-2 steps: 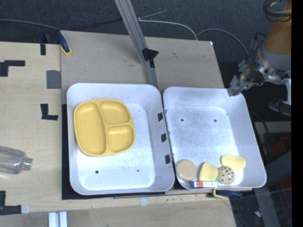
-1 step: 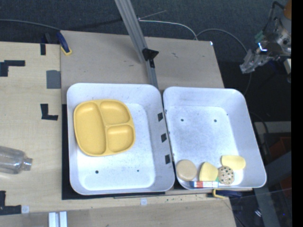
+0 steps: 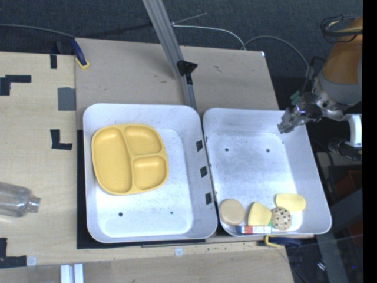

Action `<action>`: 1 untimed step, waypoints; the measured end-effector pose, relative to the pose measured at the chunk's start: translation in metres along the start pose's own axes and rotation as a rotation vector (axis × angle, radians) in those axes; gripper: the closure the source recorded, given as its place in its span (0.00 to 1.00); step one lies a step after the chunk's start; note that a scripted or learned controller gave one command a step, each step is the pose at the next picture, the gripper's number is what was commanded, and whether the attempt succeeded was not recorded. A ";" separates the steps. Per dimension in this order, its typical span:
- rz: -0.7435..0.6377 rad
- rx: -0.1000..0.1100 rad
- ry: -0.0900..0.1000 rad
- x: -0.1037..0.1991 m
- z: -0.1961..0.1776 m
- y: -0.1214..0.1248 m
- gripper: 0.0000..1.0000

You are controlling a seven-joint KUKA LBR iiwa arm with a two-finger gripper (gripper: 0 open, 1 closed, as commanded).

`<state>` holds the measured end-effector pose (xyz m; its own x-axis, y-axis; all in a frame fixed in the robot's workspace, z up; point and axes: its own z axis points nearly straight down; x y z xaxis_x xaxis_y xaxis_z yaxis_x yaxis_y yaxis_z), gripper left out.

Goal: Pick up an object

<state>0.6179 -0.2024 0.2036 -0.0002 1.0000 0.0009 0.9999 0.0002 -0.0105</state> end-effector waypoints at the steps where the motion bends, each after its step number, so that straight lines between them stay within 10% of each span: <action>1: -0.003 -0.010 -0.001 0.001 -0.015 0.003 1.00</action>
<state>0.6209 -0.2018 0.2187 -0.0030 1.0000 -0.0006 1.0000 0.0030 -0.0002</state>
